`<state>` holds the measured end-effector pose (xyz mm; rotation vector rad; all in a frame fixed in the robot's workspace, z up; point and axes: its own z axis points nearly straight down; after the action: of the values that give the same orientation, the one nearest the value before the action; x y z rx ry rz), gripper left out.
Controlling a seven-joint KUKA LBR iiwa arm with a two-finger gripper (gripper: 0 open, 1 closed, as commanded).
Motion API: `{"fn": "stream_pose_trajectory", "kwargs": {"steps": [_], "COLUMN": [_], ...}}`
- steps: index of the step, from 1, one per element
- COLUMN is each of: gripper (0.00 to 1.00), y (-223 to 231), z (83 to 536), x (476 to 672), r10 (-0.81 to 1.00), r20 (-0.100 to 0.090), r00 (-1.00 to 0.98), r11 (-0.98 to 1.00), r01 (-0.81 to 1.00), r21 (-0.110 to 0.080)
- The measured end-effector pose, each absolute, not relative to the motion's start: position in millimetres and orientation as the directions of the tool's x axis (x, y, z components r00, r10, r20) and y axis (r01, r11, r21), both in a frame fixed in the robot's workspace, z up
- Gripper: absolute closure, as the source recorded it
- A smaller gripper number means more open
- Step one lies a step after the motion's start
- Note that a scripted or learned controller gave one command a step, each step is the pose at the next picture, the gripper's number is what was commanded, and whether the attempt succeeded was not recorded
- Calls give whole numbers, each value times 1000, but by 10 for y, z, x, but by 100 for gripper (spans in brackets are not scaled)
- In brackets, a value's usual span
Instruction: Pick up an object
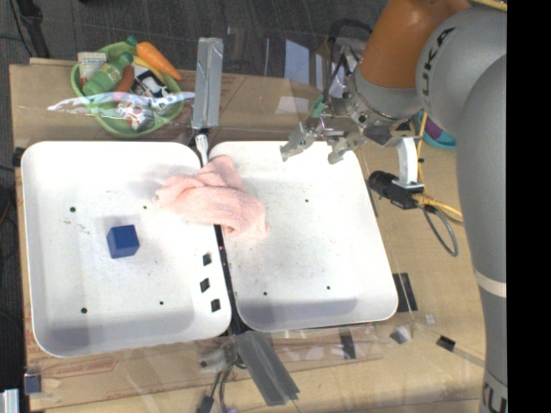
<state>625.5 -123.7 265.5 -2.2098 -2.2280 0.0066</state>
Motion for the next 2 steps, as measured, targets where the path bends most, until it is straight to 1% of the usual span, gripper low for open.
{"fn": "stream_pose_trajectory", "kwargs": {"steps": [1, 2], "gripper": [0, 0], "y": [-936, -1019], "z": [1423, 919], "x": [6315, 6165], "r10": [951, 922], "r20": [2, 1], "r00": [-310, -387], "r11": [310, 387], "r01": [951, 922], "r21": [-5, -2]}}
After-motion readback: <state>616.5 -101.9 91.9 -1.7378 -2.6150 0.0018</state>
